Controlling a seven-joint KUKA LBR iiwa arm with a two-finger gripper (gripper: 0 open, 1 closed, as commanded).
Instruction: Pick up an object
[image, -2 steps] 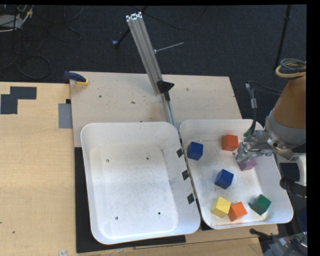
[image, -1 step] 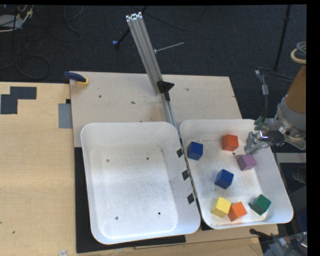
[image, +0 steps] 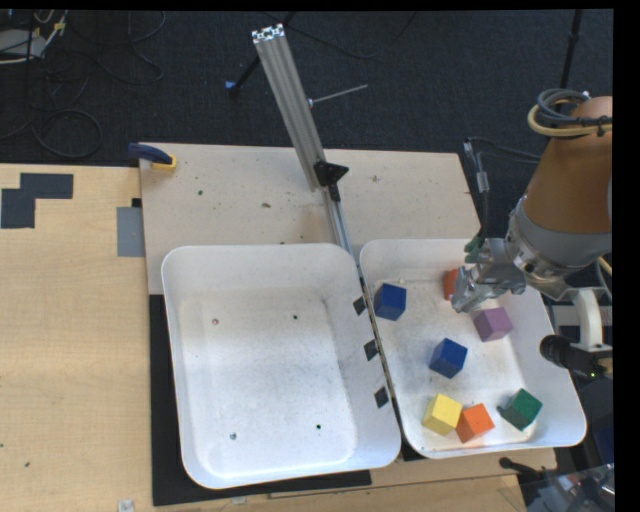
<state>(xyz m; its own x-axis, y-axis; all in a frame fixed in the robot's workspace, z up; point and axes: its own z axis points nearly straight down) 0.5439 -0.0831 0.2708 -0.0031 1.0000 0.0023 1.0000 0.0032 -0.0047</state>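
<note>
So far we find no object lifted: every block we can count rests on the floor of the right bin (image: 560, 425). The pincer (image: 472, 290) hangs low over the upper right part of that bin, grey and cluttered at this slant, and we cannot tell whether it stands apart or together. Nothing shows between its tips, so we record no grasp.

Nearest to it are a red block (image: 450, 283), partly hidden at the pincer's left side, and a purple block (image: 492, 323) just below it in the frame. We judge one of these two the likely target, and the closing, the lift and the clearing of the bin all remain to be done.

Other blocks lie well apart from the pincer: a blue block (image: 390, 301) near the bin's left wall, a second blue block (image: 449, 357) at mid-bin, and a yellow block (image: 442, 414), orange block (image: 475, 422) and green block (image: 521, 409) along the lower rim.

On clearance, we note the red block sits near the bin's upper rim, leaving little room on that side. The purple block has bare floor to its left and below. The left bin (image: 190, 300) holds only specks, and the surface (image: 230, 200) beyond it is bare apart from a slanted metal rail (image: 292, 105).
</note>
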